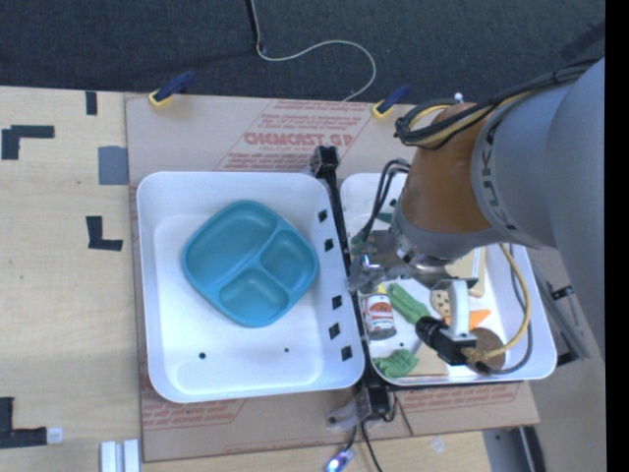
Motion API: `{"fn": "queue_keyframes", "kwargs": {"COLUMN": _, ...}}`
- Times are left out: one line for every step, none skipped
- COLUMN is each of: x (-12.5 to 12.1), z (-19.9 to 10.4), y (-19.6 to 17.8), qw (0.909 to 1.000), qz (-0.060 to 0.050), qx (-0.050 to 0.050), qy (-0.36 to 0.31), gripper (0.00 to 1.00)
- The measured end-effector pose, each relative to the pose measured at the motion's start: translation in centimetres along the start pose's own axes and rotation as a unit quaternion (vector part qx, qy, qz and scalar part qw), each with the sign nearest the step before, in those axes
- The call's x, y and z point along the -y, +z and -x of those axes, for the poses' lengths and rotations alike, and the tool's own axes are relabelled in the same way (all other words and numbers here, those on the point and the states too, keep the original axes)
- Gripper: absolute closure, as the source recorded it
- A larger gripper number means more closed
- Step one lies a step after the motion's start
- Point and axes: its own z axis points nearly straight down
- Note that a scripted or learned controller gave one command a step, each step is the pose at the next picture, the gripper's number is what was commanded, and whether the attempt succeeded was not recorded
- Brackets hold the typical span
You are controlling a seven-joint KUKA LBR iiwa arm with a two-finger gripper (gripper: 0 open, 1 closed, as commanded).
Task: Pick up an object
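Note:
The right bin (526, 367) holds several small things: a small can with a red and white label (379, 316), a green bean-like piece (407, 301), a green leafy piece (397, 364), an orange piece (478, 318) and a brown round piece (486, 346). The arm comes in from the right and covers most of this bin. My gripper (374, 274) hangs low at the bin's left side, just above the can. The wrist hides its tips, and I see nothing held.
The left bin (162, 264) holds a blue divided plate (251, 262) lying tilted in its middle. A black divider (336, 234) runs between the two bins. Both bins rest on a cardboard sheet (285, 136) with clamps at its far corners.

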Motion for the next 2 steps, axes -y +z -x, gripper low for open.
{"fn": "queue_keyframes", "kwargs": {"x": 3.1, "z": -0.3, "y": -10.9, "qw": 1.0000, "qz": 0.007, "qx": 0.000, "qy": 0.001, "gripper": 1.00}}
{"fn": "queue_keyframes", "kwargs": {"x": 3.2, "z": 1.6, "y": -6.3, "qw": 1.0000, "qz": 0.000, "qx": 0.001, "qy": 0.003, "gripper": 1.00}}
